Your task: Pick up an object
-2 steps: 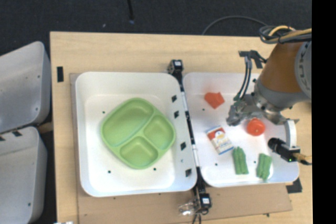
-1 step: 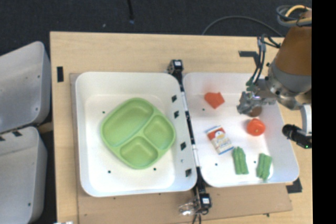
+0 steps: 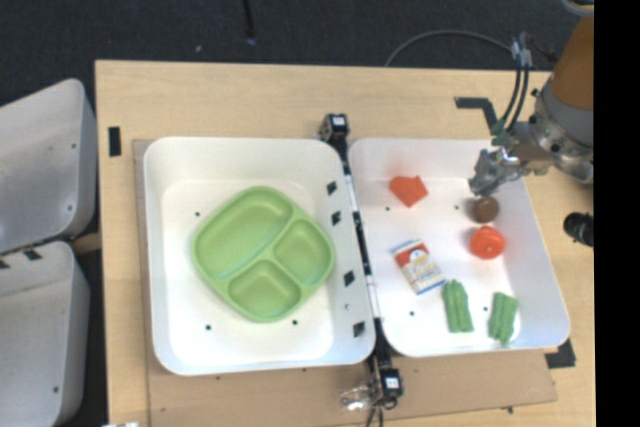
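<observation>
The right bin holds an orange-red block, a small brown ball, a red-orange tomato-like piece, a white and red carton and two green pieces. My gripper hangs over the bin's upper right part, just above the brown ball. Nothing shows between its fingers.
The left bin holds a green divided plate. A black-clipped divider runs between the bins. Cables loop behind the right bin. White chair-like shapes stand at the far left.
</observation>
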### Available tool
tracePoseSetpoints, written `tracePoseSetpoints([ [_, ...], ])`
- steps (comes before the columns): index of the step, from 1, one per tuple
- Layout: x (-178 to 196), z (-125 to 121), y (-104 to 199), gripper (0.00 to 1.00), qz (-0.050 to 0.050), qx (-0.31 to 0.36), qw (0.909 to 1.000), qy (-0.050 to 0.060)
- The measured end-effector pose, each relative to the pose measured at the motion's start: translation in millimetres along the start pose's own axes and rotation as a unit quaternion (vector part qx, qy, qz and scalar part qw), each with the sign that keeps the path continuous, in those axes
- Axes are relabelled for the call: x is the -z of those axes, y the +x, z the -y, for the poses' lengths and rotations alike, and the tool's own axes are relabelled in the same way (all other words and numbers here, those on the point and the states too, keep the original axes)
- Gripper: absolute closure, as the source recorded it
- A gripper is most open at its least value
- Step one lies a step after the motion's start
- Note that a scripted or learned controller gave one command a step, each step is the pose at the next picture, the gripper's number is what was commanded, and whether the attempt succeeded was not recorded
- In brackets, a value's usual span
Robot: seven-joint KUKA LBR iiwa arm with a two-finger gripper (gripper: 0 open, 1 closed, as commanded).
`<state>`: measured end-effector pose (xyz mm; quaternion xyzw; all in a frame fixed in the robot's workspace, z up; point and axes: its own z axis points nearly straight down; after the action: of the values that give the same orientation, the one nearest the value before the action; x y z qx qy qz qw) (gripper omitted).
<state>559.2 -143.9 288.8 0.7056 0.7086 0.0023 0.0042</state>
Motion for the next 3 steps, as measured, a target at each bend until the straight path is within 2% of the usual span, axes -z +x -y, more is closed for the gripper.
tracePoseSetpoints([
  [1,0,-1,-1,1.0,-0.001,0.001,1.0,0.003],
  [2,-14,-9,43,1.0,-0.001,0.001,1.0,0.004],
  [3,-16,-25,100,1.0,-0.002,0.002,1.0,0.004],
])
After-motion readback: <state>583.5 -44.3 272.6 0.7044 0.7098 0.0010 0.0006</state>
